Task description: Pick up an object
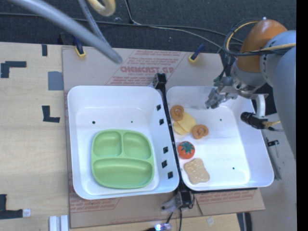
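Light wooden bench carrying a brown printed cardboard sheet; on the sheet two shallow white plastic bins side by side, touching mid-sheet

Two pretzels, cheese, tomato and toast lie in the right bin

Green tray, red tomato, white bins.

The single camera is fixed above the bench and looks down at a slant on both white bins, at middle distance; the arm enters from the right
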Controlling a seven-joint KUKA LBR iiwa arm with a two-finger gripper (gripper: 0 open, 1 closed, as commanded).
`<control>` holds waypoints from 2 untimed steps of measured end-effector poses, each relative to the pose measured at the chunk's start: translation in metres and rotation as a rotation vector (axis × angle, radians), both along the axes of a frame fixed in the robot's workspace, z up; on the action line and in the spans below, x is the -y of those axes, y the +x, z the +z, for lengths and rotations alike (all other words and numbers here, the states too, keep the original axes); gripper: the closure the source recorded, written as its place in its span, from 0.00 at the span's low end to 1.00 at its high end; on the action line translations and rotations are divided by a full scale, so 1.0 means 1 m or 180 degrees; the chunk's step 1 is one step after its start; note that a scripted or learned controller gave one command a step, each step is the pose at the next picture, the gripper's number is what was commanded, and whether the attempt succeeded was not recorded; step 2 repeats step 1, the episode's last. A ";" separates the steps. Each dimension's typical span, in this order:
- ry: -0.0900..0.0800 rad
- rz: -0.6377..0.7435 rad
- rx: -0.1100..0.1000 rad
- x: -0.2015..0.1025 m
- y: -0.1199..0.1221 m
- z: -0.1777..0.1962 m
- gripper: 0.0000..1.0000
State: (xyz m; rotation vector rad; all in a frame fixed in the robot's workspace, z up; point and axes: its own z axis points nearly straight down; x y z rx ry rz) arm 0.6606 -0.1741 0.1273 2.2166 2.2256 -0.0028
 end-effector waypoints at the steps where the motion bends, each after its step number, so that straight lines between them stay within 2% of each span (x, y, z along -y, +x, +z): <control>1: 0.0003 -0.0007 0.0014 -0.003 0.006 0.044 1.00; 2: 0.0003 -0.0007 0.0014 -0.003 0.006 0.044 1.00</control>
